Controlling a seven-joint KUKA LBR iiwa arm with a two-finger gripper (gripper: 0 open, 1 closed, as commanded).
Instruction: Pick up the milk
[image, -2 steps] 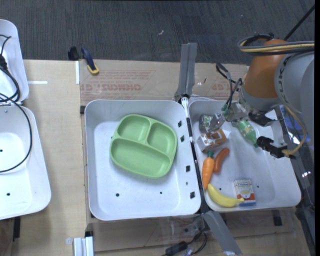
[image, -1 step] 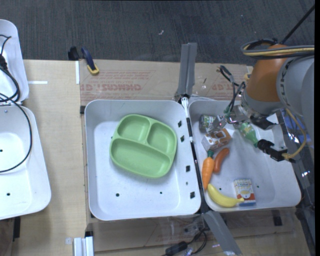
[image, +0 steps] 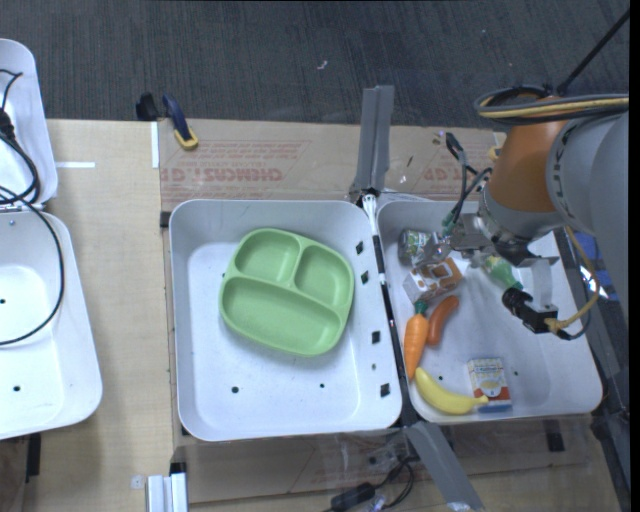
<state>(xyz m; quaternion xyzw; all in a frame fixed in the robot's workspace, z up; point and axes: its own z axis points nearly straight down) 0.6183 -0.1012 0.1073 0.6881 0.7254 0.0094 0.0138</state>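
I see the arm reaching in from the right over the far part of the right bin. Its orange band sits above the wrist, and the gripper is down among the clutter at the bin's far left corner. From this slanted overhead angle I cannot tell how wide the pincer stands or whether anything sits in it; wrist and cabling mask the tips.

The milk, a small carton with red and blue print, lies flat near the near right of the right bin, well apart from the gripper. Its near left edge touches or nearly touches the banana, which curves along the near wall.

Other contents of the right bin: a carrot upright-ish along the left wall, a red sausage-like piece just beside it, a brown and white packet directly under the gripper, a crinkled silver item farther back, and something green partly hidden by the wrist.

The left bin holds a green divided plate, sitting slightly far of centre, tilted relative to the bin walls.
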